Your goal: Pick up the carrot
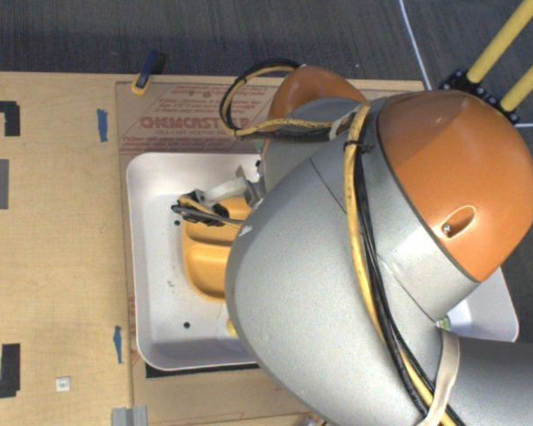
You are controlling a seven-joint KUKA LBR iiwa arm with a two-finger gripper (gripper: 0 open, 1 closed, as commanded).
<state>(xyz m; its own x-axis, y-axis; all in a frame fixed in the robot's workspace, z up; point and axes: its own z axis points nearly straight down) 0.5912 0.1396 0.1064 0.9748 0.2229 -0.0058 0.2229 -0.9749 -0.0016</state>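
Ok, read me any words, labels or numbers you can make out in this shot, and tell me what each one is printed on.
"CHEMCAST": large red print on the cardboard sheet beyond the white bin. Anything after it is covered by the arm.
Smaller red lines above and below that word on the same sheet: too blurred to read.
No readable text on the bin or the arm.

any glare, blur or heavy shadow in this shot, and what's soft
Camera view: light is even, no hard glare, just a mild sheen on the orange cap; the arm looms near the lens and hides much of the bin; soft shadow under it over the orange thing; board print reads sharp.
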